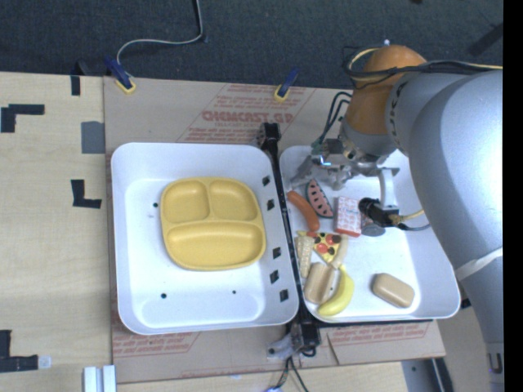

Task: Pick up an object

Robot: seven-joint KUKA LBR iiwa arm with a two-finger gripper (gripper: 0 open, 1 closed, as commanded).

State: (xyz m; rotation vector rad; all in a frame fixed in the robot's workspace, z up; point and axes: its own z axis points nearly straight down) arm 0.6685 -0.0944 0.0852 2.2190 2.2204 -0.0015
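Approach step: the gripper, its opening impossible to tell, hangs at the right bin's ten o'clock corner above the watermelon slice, which next demands a straight descent.

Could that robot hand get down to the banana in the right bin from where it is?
Probably yes. The banana lies at the bin's near edge with nothing on top, though a bread roll presses against its left side. The hand hangs over the far end, near the watermelon slice.
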